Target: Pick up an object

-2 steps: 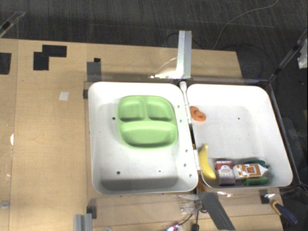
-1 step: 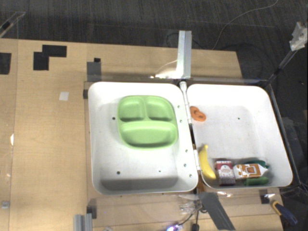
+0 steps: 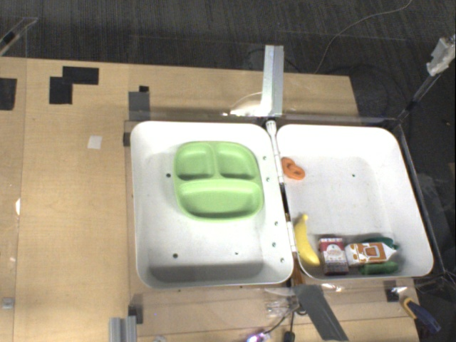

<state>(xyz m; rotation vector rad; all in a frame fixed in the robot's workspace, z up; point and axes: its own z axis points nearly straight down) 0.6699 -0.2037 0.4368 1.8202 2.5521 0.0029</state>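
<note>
Worktop (image 3: 64, 191) of pale wood, seen from above at a slant, carrying two shallow white bins side by side at centre of frame.

In left bin (image 3: 153, 262), at centre left: green divided plate (image 3: 214, 180) with three compartments, lying flat, tilted slightly, well apart from the bin walls.

In right bin (image 3: 356, 155), at centre right: several small things. Near its upper left corner, just beside the divide between the bins, small orange piece (image 3: 291, 168), on its own and well apart from the rest. Along its lower edge, a tight row: banana (image 3: 305, 241) at lower left, lying lengthwise against the left wall; just beside it, dark red packet (image 3: 333, 255); then orange and white carton (image 3: 367, 251), touching or nearly touching the packet; below that carton, green item (image 3: 377, 267), too small to identify.

Above the bins, at upper centre: upright grey metal post (image 3: 273, 77).

State of pincer: impossible to tell from this view, whether wide, narrow or holding.

Progress, as a judgement: task at its very start. Every item resting on a bin floor, none raised, none between fingers. Left to do: choosing a target, descending over it, closing on it, lifting it clear. Probably easiest pick: orange piece, with open floor all round. Harder: crowded lower row, with little room for fingers beside neighbours and walls.
</note>
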